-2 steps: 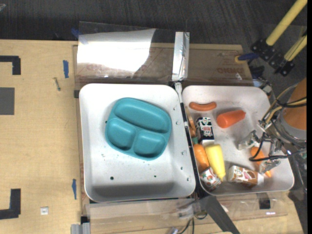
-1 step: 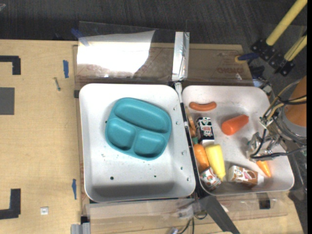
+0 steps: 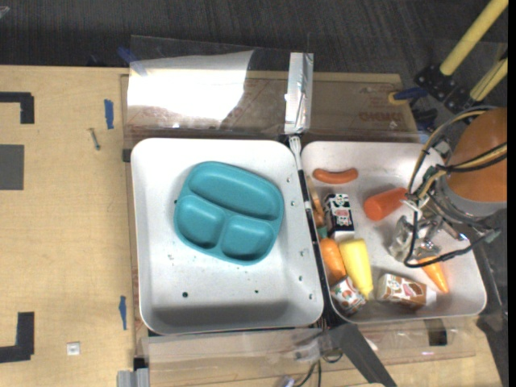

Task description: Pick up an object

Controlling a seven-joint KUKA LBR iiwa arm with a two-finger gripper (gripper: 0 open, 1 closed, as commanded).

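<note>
Arm is seen low over the right bin, reaching in from the right, with the gripper set down among cables just right of the bin's middle. Nothing is seen between the fingers; whether they are spread or closed cannot be told, since metal and black cable are tangled together there. No object is lifted yet, so the pick is judged barely begun: the approach is made, the grasp and the lift are left. Candidates are spread through the bin. An orange block lies just up-left of the gripper, nearly touching it; a small carrot lies just below-right; a brown packet rests near the front wall. Along the left wall a sausage is seen at the back, then a black-and-white carton, an orange piece, a yellow corn-like piece and a small can. The left bin is occupied by a teal tray, well apart from the gripper. The orange block or the carrot is judged the likeliest target, being nearest; which one is meant cannot be told.
</note>
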